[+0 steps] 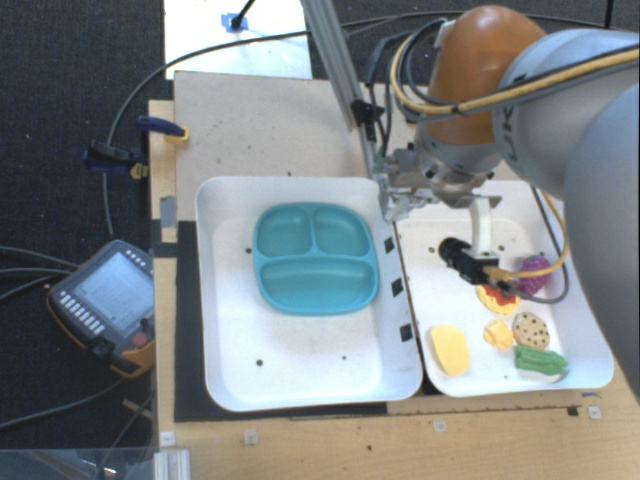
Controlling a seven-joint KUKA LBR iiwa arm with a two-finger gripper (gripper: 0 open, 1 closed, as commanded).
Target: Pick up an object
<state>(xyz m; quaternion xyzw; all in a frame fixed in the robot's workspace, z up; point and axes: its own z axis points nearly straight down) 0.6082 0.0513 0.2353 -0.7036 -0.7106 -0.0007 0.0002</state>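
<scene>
- Claw [398, 206]: it hangs over the divide between the two bins, toward their far end. I cannot tell from this view whether it is released or clenched.
- Task state: I see nothing gripped, so I judge the pick not yet made.
- Plate [315, 260]: it lies flat in the left bin [230, 348], just beside the claw on the side away from my arm.
- Small items: all lie in the right bin [428, 298], nearer the camera than the claw.
  - The purple piece [535, 271] and the orange piece [497, 296] are the closest to the claw.
  - The yellow block [450, 349], the cookie [530, 330] and the green piece [540, 364] lie farther off, near that bin's front wall.
- Risk one: a straight descent would likely strike the bin walls. Cause: the claw is above the divide, not above any object.
- Risk two: the plate may slip. Cause: it is wide and low, and only its thin rim offers purchase.
- Risk three: I may catch two items or shove one aside. Cause: the cookie and the green piece lie touching or nearly so.
- Risk four: I may aim poorly at the purple and orange pieces. Cause: my own wrist and cables partly hide them.
- Best candidate, in my judgement: the yellow block, which lies apart from its neighbours.
</scene>
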